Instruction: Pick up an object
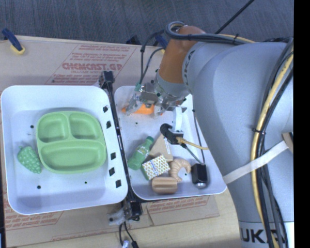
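We log the grey arm (237, 112) entering from 3 o'clock. Left bin (13, 154) carries a green divided plate (71, 141). Right bin (212, 187): gripper (150, 101) low at its 12 o'clock end, over an orange object (139, 108); grip state we cannot tell. Green bottle (140, 153) lies centrally.

Left bin (10, 138) contains green divided plate (71, 141) (green textured item (29, 159) touching its left edge); cardboard (67, 61) lies beneath.

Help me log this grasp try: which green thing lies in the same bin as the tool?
The green bottle, lying in the right bin below the tool. The green divided plate and bumpy green toy sit in the left bin.
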Robot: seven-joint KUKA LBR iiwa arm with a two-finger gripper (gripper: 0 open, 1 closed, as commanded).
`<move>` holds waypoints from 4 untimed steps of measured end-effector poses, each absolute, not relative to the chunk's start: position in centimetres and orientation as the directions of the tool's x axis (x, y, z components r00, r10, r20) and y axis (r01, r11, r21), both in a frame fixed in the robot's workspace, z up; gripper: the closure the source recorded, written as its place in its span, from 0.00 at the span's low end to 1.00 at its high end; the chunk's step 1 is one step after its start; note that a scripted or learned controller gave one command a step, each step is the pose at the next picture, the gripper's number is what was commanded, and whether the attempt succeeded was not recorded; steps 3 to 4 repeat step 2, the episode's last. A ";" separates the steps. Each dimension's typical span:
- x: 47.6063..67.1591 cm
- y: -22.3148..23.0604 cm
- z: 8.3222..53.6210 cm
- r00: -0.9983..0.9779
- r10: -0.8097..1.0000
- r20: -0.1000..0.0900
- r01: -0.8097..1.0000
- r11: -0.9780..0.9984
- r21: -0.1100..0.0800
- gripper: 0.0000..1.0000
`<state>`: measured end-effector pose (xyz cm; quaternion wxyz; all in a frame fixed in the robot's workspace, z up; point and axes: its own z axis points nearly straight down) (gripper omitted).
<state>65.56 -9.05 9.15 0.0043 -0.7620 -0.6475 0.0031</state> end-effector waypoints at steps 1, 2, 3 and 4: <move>65.6 -9.1 9.2 0.161 0.987 0.001 0.987 -0.161 -0.011 0.00; 65.6 -9.1 9.2 0.161 0.987 0.001 0.987 -0.161 -0.011 0.00; 65.6 -9.1 9.2 0.161 0.987 0.001 0.987 -0.161 -0.011 0.00; 65.6 -9.1 9.2 0.161 0.987 0.001 0.987 -0.161 -0.011 0.00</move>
